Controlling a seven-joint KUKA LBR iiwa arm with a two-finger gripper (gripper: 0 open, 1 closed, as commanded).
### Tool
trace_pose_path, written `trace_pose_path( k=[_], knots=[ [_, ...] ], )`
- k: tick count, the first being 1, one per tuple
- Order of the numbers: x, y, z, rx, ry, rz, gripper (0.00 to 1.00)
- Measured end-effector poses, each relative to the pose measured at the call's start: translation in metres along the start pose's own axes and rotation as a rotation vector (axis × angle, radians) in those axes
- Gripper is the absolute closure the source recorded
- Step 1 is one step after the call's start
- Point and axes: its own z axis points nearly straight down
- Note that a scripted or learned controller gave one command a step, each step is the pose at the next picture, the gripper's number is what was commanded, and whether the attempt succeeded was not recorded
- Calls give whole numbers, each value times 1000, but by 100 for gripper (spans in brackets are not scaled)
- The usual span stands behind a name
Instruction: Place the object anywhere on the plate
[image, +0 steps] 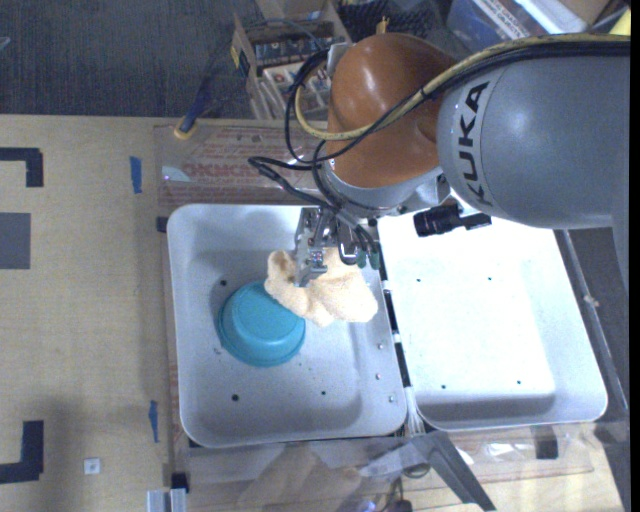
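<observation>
Two metal fingers of the gripper (318, 258) point down into the cream cloth (322, 291), a little above the middle of the frame. Their tips are sunk in the folds, so I cannot tell if they are spread or pinching the fabric. The cloth lies in the left bin (200, 395), with its lower left edge touching the rim of the blue plate (261, 324). The right bin (560, 400) sits beside it. I think the risk is a weak hold: soft fabric can slip out during the lift. The plate is very near, so a trailing corner may also push it or hang over its side.
</observation>
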Motion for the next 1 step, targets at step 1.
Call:
trace_pose_path(
  k=[1],
  knots=[
    [0, 0, -1, 0, -1, 0, 0]
  ],
)
